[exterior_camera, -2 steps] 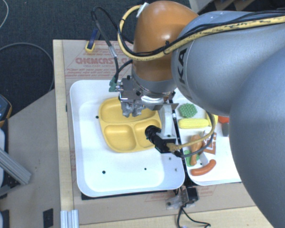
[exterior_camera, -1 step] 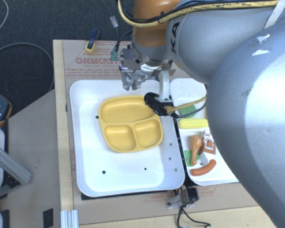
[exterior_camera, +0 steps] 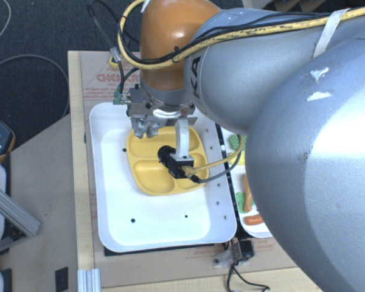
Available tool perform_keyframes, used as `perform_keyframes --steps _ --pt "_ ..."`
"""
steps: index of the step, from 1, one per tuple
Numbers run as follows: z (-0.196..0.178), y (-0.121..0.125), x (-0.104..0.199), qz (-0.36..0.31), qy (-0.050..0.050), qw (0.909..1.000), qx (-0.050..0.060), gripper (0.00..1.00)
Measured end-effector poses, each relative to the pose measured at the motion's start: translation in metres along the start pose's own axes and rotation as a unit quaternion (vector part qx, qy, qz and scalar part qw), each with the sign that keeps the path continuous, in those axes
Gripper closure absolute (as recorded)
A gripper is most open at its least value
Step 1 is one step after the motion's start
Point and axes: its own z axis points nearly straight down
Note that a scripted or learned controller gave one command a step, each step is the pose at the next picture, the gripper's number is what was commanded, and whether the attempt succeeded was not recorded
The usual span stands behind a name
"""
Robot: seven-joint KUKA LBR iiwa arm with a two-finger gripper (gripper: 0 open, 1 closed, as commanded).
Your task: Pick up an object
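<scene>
A yellow plate with compartments [exterior_camera: 152, 176] lies in the left white bin [exterior_camera: 161, 227], towards its far side. My gripper [exterior_camera: 145, 130] hangs from the orange-banded wrist right over the plate's far-left rim, very close to it or touching it. The wrist hides the plate's far edge. I see nothing held in the gripper.
The grey arm covers most of the right bin. In the strip that shows lie a green item [exterior_camera: 233, 142], an orange carrot-like item [exterior_camera: 247, 193] and a red and white piece [exterior_camera: 254, 220]. The near half of the left bin is bare white floor.
</scene>
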Motion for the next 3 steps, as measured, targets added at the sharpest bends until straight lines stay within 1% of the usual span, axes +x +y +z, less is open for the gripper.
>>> perform_keyframes --steps 1,2,3 --pt "0.026 0.092 -0.012 0.004 -0.002 1.0000 -0.004 1.00" --pt "-0.036 0.002 -0.018 0.002 0.001 1.0000 -0.003 1.00" --pt "-0.063 -0.054 -0.011 0.001 0.000 1.0000 -0.002 1.00"
